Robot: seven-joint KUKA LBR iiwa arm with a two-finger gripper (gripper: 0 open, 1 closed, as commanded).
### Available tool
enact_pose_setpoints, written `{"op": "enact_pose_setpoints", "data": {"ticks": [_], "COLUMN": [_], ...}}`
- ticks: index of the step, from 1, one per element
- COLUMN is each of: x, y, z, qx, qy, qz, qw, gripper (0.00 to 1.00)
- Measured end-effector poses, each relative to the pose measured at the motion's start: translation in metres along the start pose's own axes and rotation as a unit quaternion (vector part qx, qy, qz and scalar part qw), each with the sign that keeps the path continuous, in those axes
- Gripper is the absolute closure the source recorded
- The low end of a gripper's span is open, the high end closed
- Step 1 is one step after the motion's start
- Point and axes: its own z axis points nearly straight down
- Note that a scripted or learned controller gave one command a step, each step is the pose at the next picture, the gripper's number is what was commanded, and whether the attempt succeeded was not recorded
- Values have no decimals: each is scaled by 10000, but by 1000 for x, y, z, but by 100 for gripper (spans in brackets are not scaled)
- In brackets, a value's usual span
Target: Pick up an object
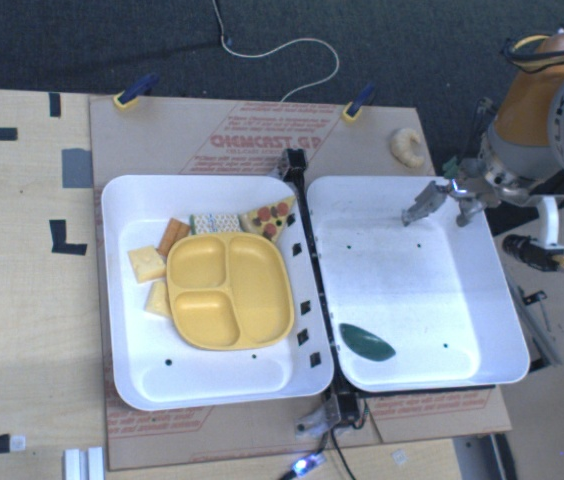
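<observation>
While hand hovers, grip state unclear: 1 yellow tray, 1 green object, 2 bins.

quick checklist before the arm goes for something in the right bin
1. Target present in the right bin: a dark green object lies near its front left corner. ok.
2. Target free of neighbours: nothing touches it, though it sits close to the bin wall. ok.
3. Gripper over the right bin: at the far side, well away from the green object. not ok.
4. Gripper carrying nothing: nothing seen between the fingers. ok.
5. Finger opening: too small to read. cannot tell.
6. Left bin clutter, the yellow divided plate and crackers, clear of the path. ok.
</observation>
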Motion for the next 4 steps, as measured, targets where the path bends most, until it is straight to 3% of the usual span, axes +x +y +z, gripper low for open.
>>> {"op": "enact_pose_setpoints", "data": {"ticks": [1,2,3,4], "x": [7,8,9,16], "y": [-4,-4,-3,6], "z": [62,92,80,26], "qx": [1,-18,-33,-49], "qy": [2,-8,-10,-1], "qz": [-5,-8,-13,-5], "qw": [10000,10000,10000,10000], "gripper": [0,0,100,100]}}
